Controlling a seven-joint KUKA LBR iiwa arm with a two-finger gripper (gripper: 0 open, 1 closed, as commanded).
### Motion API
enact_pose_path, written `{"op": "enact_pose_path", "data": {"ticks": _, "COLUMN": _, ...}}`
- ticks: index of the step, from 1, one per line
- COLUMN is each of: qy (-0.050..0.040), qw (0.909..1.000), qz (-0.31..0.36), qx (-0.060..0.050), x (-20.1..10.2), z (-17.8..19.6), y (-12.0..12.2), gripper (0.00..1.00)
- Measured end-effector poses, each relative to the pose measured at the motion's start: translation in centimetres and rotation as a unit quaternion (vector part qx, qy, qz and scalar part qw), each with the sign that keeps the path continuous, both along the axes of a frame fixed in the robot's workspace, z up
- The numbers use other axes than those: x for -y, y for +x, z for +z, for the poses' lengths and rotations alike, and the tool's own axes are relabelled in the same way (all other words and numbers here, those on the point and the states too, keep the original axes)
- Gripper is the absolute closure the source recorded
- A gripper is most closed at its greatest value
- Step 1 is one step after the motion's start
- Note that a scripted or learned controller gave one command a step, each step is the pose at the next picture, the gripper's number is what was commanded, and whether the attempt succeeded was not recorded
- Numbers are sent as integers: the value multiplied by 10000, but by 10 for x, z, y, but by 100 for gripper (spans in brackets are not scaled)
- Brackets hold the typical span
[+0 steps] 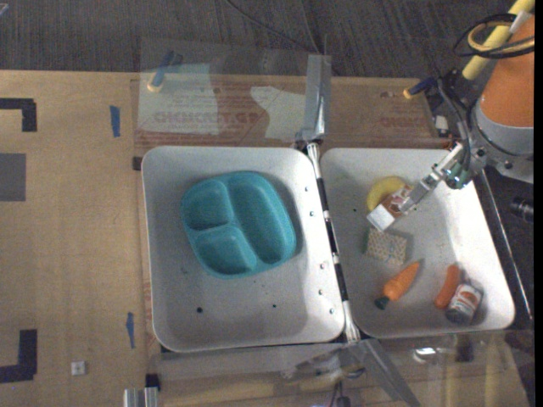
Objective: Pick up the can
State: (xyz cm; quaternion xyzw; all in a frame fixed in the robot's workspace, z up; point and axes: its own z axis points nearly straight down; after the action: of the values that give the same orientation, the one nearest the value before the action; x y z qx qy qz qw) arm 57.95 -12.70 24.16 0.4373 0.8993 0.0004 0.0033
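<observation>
Two white bins sit side by side; the can (pixel 463 302) lies in the right bin (pixel 501 261), near its front right corner, beside an orange carrot-like piece (pixel 447 285). The gripper (pixel 400 203) hangs over the bin's back half, toward its middle. The can lies forward and rightward of the gripper. Whether the gripper grasps anything, I cannot tell.

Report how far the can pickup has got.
Done: the arm has reached into the right bin, with the gripper low near the yellow item and the sponge. In hand: nothing I can confirm; whatever sits at the fingertips is too blurred to name. Left: the whole pick. The can lies in the bin's near right corner beside an orange carrot, well apart from the gripper.
</observation>
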Motion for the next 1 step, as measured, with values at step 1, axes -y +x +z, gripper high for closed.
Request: {"op": "enact_pose_path", "data": {"ticks": 1, "qy": 10, "qw": 9999, "qz": 157, "qx": -24, "x": 28, "z": -91, "y": -56, "gripper": 0}}
